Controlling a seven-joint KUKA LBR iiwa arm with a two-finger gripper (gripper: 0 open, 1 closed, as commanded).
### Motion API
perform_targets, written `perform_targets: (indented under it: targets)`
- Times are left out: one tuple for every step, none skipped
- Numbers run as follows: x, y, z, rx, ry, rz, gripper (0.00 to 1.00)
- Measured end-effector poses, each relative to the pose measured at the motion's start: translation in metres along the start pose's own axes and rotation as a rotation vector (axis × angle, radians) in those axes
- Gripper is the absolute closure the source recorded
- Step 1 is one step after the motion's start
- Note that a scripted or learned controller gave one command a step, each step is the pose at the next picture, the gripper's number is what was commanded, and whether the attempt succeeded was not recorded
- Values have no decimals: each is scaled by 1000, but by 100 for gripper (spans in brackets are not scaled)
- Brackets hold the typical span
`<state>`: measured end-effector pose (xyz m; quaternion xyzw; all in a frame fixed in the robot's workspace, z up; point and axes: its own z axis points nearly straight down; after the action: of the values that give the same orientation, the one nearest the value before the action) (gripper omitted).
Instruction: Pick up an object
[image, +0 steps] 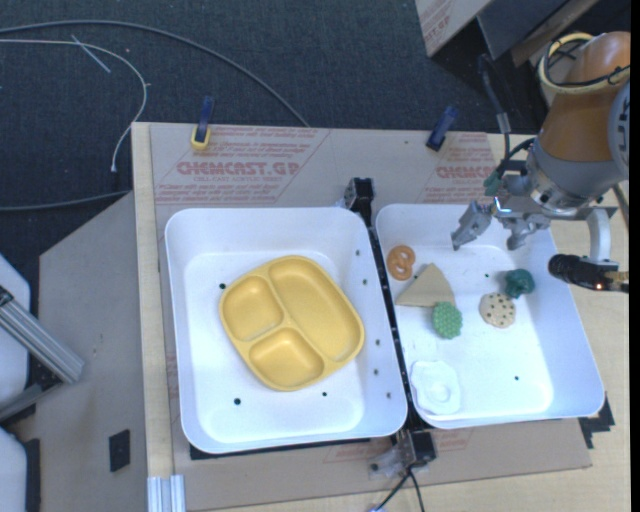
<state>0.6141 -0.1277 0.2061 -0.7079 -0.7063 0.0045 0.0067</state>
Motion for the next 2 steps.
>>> perform_targets:
  targets:
    - [0,3,-9,-15,-2,-3,0]
    - [-6,5,36,-10,-2,-2,0]
